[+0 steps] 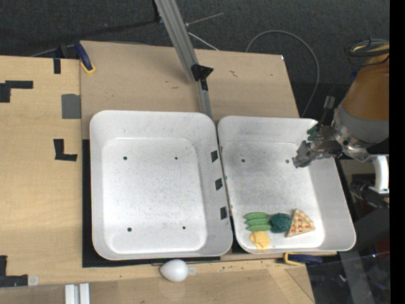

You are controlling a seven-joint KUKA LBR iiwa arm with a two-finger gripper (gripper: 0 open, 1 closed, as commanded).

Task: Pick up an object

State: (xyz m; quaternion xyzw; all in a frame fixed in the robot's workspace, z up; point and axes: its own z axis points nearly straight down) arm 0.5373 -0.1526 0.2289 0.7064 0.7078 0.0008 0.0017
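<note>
In the right bin (266, 138), near its front edge, lie a green pea pod (256, 219), a dark green broccoli piece (280, 221), a yellow corn piece (260, 238) and a pizza slice (300, 223). My gripper (302, 155) hangs over the bin's right side, well behind these toys and apart from them. I see nothing between its fingertips.
The left bin (152, 125) stands beside the right one. A white egg-shaped object (174, 270) lies on the bench in front of the left bin. A grey metal pole (183, 40) slants in from the top toward the gap between the bins.
</note>
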